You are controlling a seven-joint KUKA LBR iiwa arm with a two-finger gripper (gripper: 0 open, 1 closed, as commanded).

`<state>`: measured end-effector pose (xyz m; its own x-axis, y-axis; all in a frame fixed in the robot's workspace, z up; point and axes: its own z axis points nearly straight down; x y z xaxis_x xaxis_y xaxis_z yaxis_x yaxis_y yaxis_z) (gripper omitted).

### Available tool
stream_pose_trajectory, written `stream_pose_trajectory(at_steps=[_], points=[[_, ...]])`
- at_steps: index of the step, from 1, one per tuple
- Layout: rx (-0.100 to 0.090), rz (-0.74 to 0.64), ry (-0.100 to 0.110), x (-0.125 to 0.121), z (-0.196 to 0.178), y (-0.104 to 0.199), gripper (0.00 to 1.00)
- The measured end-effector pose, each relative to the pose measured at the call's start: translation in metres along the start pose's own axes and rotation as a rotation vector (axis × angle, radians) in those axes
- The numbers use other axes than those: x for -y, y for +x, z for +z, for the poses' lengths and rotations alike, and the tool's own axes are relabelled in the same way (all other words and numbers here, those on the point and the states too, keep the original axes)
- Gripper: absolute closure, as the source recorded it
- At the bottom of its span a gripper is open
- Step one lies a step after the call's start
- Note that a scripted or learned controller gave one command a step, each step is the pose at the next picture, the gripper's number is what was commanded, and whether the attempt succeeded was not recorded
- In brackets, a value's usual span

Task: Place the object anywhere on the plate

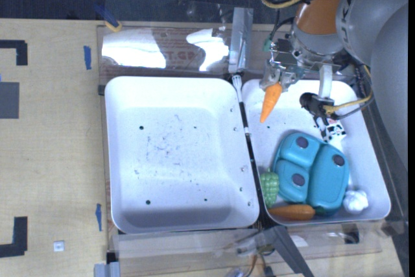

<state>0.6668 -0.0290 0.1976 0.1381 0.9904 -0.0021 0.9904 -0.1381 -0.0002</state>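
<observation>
An orange carrot (270, 102) hangs tilted, tip down, over the upper left corner of the right bin (375, 159). Its thick end sits between the fingers of my gripper (283, 78), which is shut on it. The blue sectioned plate (312, 173) lies in the lower half of the same bin, below and to the right of the carrot. The arm comes in from the upper right, its orange band above the wrist.
Beside the plate lie a green knobbly toy (270, 186), an orange sausage-like piece (292, 211), a white lump (355, 202) and a black-and-white spotted toy (334, 132). A black cable loop (314, 101) hangs near the gripper. The left bin (130, 100) adjoins the right one.
</observation>
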Motion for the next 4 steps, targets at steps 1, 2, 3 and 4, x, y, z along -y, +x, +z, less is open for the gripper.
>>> stream_pose_trajectory(at_steps=[1,2,3,4], points=[[-0.006,-0.003,-0.002,0.094,-0.044,0.074,1.0],[-0.003,-0.315,0.001,0.168,-0.09,0.096,1.0],[-0.003,-0.312,0.001,0.167,-0.099,0.095,1.0],[-0.002,-0.349,-0.007,0.191,-0.199,0.038,1.0]])
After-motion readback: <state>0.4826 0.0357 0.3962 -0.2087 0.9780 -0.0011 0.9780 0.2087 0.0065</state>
